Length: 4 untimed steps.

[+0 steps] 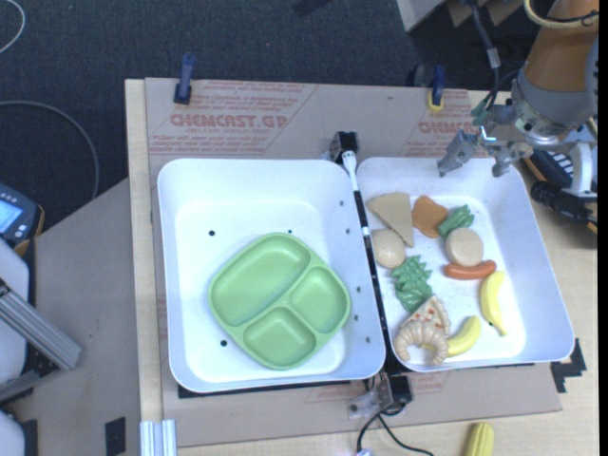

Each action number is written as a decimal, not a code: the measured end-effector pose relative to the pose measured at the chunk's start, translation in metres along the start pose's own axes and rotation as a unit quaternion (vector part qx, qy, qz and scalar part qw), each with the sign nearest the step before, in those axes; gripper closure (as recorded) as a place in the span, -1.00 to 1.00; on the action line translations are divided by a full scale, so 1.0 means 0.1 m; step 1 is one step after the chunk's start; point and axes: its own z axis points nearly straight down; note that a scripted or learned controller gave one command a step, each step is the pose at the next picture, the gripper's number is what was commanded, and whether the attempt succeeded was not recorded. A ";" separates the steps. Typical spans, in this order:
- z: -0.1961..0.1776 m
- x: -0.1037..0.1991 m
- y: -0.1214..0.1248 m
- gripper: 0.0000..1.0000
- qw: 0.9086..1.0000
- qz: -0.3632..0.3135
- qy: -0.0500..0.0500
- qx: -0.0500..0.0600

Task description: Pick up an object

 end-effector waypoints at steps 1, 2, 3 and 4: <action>1.29 0.33 -0.70 -1.00 1.000 0.001 0.001 0.006; 1.27 0.43 -1.24 -1.00 1.000 0.001 0.001 0.003; 1.26 0.29 -0.67 -1.00 1.000 -0.001 -0.001 -0.003; 1.27 0.01 -1.37 -1.00 1.000 0.002 0.001 0.003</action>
